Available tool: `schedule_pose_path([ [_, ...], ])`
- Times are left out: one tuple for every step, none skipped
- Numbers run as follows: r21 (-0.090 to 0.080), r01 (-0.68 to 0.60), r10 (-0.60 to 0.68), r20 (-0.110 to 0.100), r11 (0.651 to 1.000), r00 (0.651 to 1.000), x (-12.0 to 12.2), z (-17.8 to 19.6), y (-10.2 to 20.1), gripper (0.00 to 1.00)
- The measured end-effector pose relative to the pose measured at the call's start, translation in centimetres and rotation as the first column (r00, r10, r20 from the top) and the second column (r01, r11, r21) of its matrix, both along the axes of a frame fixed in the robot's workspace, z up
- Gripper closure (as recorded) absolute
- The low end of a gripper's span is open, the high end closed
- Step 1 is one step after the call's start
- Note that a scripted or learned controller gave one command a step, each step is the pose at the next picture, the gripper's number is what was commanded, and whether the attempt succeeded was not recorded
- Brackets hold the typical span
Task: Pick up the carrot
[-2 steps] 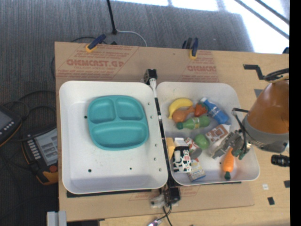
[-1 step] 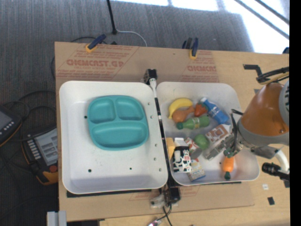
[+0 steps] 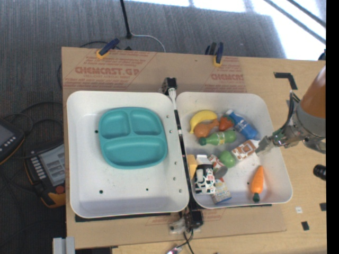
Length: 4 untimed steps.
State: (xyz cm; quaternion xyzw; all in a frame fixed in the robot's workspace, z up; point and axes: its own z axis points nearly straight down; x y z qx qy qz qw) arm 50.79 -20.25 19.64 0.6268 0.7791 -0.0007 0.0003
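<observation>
carrot (image 3: 257, 181) lies alone in the right bin (image 3: 275, 192), near its front right corner, green end toward the front | gripper (image 3: 266, 143) sits behind the carrot over the bin's right edge, apart from it, finger spread cannot be told | banana (image 3: 202, 119) farther back in the bin

From my end the arm (image 3: 317, 102) is chopped off by the right edge of the frame, so I only get its orange band and a bit of grey wrist. The gripper (image 3: 266, 143) at the right bin's (image 3: 275, 120) rim is a small blurry blob. The pile of toy food (image 3: 222, 136) overlaps itself, and the carton prints are too tiny to read. At the far left, a black gadget (image 3: 8, 136) gets clipped too.
</observation>
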Motion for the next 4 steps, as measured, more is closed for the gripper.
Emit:
schedule_pose_path([
  [0.000,0.000,0.000,0.000,1.000,1.000,0.0,0.0,0.0,0.00],
  [-0.001,-0.134,0.134,0.007,0.991,0.991,-1.7,-10.8,0.3,0.00],
  [-0.014,-0.322,0.323,0.012,0.946,0.946,-2.0,-10.7,3.6,0.00],
  [0.000,-0.173,0.173,0.000,0.985,0.985,-2.4,-5.6,-0.3,0.00],
])
